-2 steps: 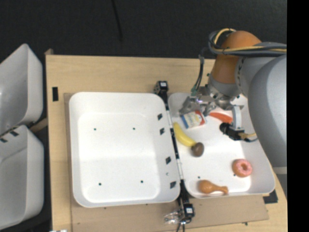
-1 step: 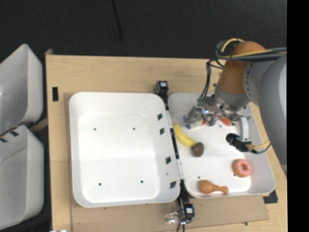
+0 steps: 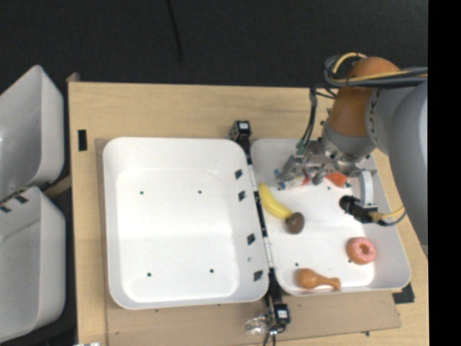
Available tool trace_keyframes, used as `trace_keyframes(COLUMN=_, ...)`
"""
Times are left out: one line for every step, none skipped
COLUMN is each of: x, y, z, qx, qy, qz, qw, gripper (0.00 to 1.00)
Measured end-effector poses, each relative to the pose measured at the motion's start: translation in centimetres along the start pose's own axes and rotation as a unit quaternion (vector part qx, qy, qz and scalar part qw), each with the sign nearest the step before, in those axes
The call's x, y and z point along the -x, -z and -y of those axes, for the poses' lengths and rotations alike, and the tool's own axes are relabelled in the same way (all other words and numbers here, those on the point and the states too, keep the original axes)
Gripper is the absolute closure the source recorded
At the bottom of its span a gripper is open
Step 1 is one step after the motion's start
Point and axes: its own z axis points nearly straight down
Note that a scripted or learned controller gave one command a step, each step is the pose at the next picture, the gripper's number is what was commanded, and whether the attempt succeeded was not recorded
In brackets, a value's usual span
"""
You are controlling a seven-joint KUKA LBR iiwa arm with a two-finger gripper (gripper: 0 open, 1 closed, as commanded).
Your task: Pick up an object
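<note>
A: Where is the arm [image 3: 360, 103] sitting right now?

B: It is reaching in from the right edge of the frame, with its orange band showing at the upper right. The gripper [image 3: 306, 170] is hanging over the upper part of the right bin [image 3: 392, 265], near that bin's far rim.

A: Is it gripping anything?

B: I cannot tell. The gripper is showing as a blurred grey cluster with small red and blue spots, and nothing is showing clearly between its tips.

A: What is lying in that bin?

B: A yellow banana [image 3: 274, 202] is lying close to the divider between the two bins, just below and left of the gripper. A small dark brown object [image 3: 294, 223] is touching the banana's lower end. A pink doughnut [image 3: 361, 250] is resting toward the lower right, well apart from the banana. An orange drumstick-shaped toy [image 3: 315, 280] is lying along the bin's lower rim.

A: And the other side?

B: The left bin [image 3: 115, 164] is sitting just beside the right one on the wooden bench [image 3: 180, 107].
</note>
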Motion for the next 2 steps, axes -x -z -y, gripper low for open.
trace_keyframes(x=-9.5, y=9.7, z=-0.7, qx=0.004, qy=0.006, qz=-0.001, qw=1.0000, gripper=1.00)
trace_keyframes(x=-7.2, y=12.7, z=-5.0, qx=0.003, qy=0.003, qz=0.000, qw=1.0000, gripper=1.00)
